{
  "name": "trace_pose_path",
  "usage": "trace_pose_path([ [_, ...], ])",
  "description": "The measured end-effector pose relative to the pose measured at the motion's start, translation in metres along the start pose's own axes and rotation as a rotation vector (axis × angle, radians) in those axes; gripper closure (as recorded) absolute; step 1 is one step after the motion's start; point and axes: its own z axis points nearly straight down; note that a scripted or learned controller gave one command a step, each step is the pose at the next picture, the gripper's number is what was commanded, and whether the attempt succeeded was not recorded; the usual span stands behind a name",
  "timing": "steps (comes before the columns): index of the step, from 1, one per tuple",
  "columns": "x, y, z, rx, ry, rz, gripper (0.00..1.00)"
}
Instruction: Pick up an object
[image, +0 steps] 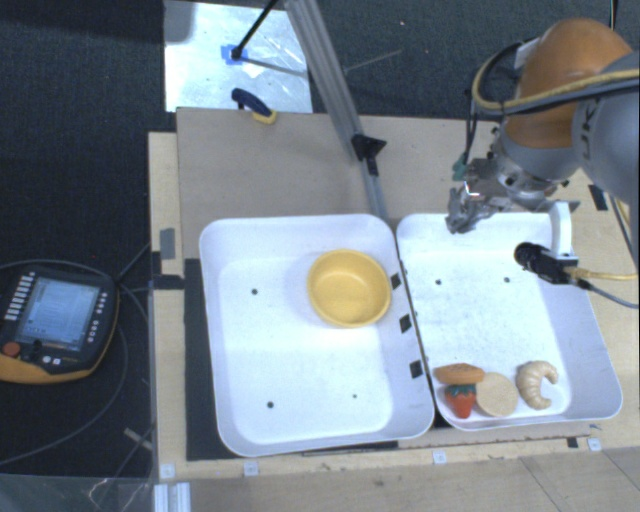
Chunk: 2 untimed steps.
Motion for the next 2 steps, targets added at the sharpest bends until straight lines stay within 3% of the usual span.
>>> trace_pose_path([
  [2, 0.076, -0.050, 0.009, 0.000, 0.000, 0.001, 1.00],
])
